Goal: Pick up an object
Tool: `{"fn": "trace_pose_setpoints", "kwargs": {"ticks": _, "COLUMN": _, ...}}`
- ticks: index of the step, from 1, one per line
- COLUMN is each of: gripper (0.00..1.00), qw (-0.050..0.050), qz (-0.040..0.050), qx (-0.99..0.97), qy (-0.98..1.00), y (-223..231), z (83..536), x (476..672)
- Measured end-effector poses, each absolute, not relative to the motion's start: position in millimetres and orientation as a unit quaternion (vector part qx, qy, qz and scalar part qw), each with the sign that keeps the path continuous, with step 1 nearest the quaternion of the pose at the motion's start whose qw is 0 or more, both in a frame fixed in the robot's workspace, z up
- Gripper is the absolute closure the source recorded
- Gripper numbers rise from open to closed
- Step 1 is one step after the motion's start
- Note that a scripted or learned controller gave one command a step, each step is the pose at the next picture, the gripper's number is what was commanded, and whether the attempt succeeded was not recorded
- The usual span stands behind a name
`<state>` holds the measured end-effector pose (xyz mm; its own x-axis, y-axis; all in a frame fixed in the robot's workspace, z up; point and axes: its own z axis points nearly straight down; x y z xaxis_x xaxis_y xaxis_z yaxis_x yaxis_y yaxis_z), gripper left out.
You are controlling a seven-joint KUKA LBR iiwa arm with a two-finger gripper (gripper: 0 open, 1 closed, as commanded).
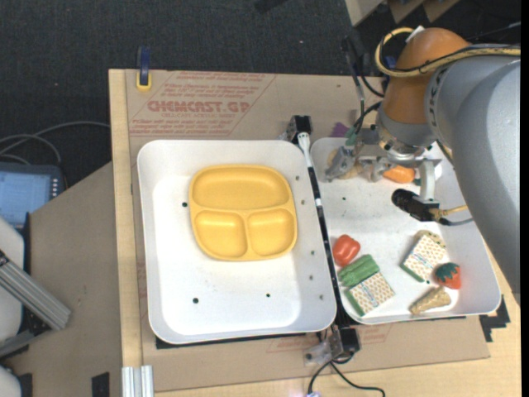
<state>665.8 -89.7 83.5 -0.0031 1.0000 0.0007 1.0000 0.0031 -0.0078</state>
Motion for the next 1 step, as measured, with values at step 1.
{"fn": "trace_pose_setpoints", "kwargs": {"ticks": 1, "gripper": 0.00, "qw": 0.000, "qz": 0.0019, "qx": -0.709, "qy": -0.705, "y": -156.3, "z": 85.1, "x": 639.1}}
